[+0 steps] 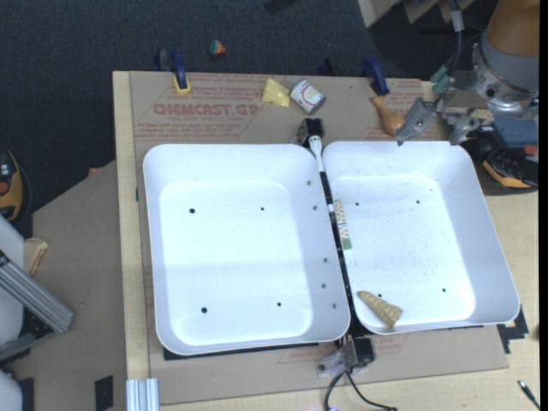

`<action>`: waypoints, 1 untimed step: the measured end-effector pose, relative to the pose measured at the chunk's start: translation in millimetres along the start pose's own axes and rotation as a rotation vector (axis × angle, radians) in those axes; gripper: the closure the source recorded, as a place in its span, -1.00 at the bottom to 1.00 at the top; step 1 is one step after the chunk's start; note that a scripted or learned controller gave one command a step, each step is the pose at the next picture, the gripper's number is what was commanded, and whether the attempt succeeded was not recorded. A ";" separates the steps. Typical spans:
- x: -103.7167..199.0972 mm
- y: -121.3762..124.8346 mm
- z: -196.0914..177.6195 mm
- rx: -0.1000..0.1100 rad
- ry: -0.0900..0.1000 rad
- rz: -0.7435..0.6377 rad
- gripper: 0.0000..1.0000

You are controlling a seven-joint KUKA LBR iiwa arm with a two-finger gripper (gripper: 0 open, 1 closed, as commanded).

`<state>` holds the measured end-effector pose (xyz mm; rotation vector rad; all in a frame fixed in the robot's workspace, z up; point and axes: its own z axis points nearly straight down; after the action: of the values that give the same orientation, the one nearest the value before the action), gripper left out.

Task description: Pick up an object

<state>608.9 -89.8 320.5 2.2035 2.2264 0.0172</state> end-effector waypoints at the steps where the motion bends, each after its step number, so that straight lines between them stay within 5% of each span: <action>1: -5.9 -0.8 -2.9 0.009 -0.003 0.008 1.00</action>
<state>608.1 -95.7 323.4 2.2154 2.2203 0.0039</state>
